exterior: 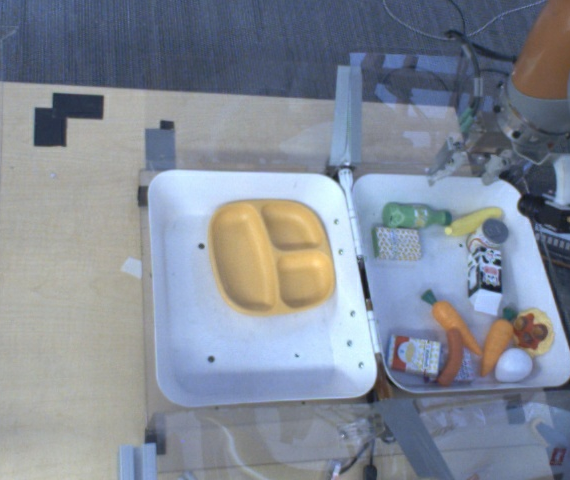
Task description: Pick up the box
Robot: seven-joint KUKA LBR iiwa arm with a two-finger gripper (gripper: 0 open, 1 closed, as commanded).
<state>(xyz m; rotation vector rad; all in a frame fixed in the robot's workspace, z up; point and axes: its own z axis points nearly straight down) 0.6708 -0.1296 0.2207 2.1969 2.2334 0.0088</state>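
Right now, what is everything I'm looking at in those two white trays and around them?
bins: two, white, side by side on the bench
divided plate: one, yellow, left bin
bottle: one, green, right bin, far end
banana: one, yellow, beside bottle
box: one, green patterned, below bottle
milk carton: one, white and black, right side
carrots: two, orange, near end
sausage: one, reddish, near end
packet: one, red, near corner
egg: one, white, near corner
gripper: one, grey, above right bin's far edge
arm: one, grey and orange, right

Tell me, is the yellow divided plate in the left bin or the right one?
Left bin: the yellow plate lies flat in its middle.
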